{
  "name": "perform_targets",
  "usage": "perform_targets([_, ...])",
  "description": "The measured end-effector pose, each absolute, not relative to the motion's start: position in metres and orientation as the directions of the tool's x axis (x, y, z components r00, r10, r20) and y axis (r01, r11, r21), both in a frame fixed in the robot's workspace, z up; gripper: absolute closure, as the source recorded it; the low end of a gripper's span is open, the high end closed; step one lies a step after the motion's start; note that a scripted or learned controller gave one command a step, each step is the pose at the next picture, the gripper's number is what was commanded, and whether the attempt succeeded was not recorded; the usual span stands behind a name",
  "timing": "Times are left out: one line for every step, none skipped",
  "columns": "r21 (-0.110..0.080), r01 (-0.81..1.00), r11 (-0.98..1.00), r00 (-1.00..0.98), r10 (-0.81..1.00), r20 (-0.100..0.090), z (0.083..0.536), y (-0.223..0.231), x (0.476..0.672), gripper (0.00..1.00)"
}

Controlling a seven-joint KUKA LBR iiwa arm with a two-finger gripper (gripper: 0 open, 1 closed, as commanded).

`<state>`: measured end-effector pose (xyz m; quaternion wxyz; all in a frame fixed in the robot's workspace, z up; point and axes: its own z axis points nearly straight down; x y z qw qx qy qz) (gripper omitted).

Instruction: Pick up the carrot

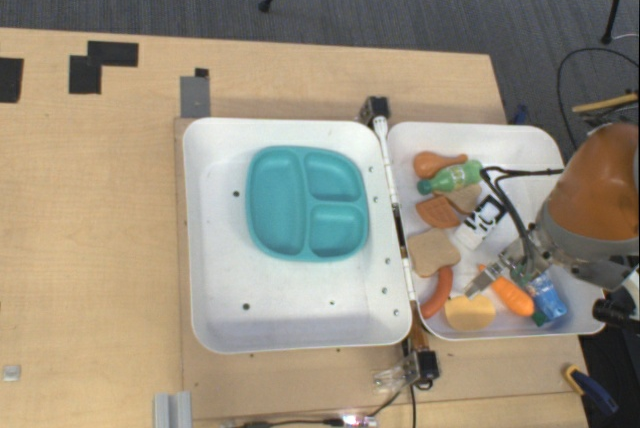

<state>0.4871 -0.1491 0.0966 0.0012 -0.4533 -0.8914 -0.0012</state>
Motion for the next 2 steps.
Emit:
perform_targets([0.012, 0.961, 0.275, -0.275, 0.961, -0.005, 0.088, -0.103, 0.491, 0.00])
perform_targets([0.022, 0.960, 0.280, -0.280, 0.960, -0.010, 0.100, -0.103, 0.495, 1.00])
